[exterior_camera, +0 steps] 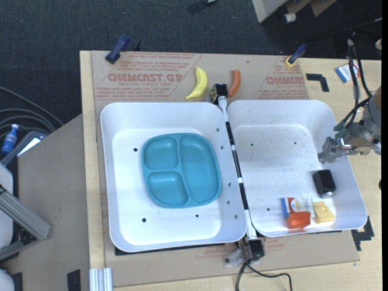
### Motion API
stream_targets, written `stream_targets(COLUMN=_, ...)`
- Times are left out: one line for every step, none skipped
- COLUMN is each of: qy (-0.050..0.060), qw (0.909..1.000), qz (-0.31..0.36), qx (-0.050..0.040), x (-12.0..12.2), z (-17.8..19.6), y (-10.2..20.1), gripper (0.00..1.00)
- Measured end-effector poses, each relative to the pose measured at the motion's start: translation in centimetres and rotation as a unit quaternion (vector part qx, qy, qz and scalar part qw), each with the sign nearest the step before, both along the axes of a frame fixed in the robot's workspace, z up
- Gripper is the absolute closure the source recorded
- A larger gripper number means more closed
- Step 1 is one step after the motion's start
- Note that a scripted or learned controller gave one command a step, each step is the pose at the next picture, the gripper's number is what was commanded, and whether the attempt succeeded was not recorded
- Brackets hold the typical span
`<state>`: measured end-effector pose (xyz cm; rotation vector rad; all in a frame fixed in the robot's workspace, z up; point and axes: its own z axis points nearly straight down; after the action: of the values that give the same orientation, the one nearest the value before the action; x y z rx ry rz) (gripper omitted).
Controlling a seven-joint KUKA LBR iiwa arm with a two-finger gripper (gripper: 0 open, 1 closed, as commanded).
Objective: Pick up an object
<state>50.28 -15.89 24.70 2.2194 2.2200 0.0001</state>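
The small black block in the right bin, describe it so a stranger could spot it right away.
Find the right bin of the two white ones. Near its right wall lies the small black block, just above the colourful items in the front corner. It alone there is plain black.

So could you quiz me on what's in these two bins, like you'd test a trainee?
1. True or false: the blue divided plate lies in the left bin.
2. Which thing lies nearest the gripper? A) the banana B) the black block C) the blue divided plate
3. Fill in: the banana lies on the bench behind the bins, beside an orange ____.

Key
1. True.
2. B; the black block lies in the right bin, just in front of the gripper.
3. Carrot, as far as its shape shows.
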Motion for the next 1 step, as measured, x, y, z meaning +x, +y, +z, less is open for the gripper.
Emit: stream_targets(qy=0.0, qw=1.0, qz=0.0, qx=0.0001, x=0.0, z=-0.01, y=0.02, gripper=0.0)
